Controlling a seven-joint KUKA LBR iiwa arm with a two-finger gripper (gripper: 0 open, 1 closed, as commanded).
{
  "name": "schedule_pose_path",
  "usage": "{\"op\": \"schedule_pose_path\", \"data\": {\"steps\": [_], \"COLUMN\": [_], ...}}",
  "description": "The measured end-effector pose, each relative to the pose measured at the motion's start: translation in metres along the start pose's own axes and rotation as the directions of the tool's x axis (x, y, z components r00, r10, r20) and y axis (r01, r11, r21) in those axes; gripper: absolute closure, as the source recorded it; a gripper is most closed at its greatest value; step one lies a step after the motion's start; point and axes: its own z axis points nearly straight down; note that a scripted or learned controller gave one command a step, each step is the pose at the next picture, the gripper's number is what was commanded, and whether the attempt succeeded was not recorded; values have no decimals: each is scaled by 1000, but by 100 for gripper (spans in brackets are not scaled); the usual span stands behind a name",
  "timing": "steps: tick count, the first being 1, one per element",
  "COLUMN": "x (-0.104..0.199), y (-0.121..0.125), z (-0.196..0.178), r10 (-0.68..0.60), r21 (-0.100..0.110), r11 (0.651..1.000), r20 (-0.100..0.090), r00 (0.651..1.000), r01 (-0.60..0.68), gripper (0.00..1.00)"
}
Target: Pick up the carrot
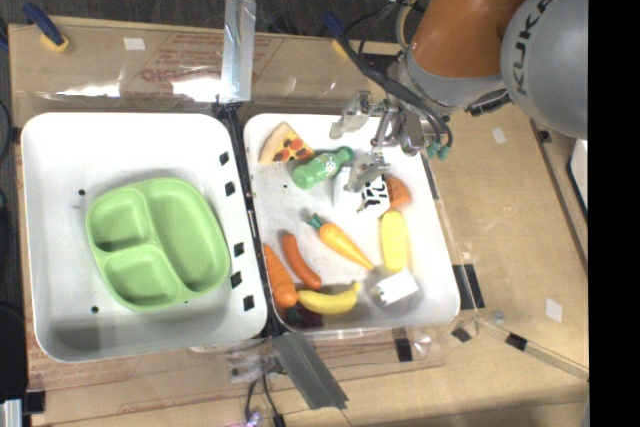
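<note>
Hovering over the far part of the right bin (440,245), the hand (385,147) hangs above the toys with its fingers apart and nothing between them. Nearest the camera in that bin lie a banana (328,299), a white block (395,289) and two orange sausages (280,277). Just beyond them rests the carrot (340,239) — lying slantwise in the middle, beside a yellow corn cob (394,240). Farther back sit a green bottle (320,166) and a pizza slice (284,143). The left bin (40,215) holds a green divided plate (155,242).
</note>
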Motion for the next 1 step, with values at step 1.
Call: {"op": "schedule_pose_path", "data": {"steps": [1], "x": [-3], "y": [-15], "z": [122], "r10": [139], "r21": [-2], "r11": [990], "r20": [26], "r00": [990], "r01": [-139], "gripper": [0]}}
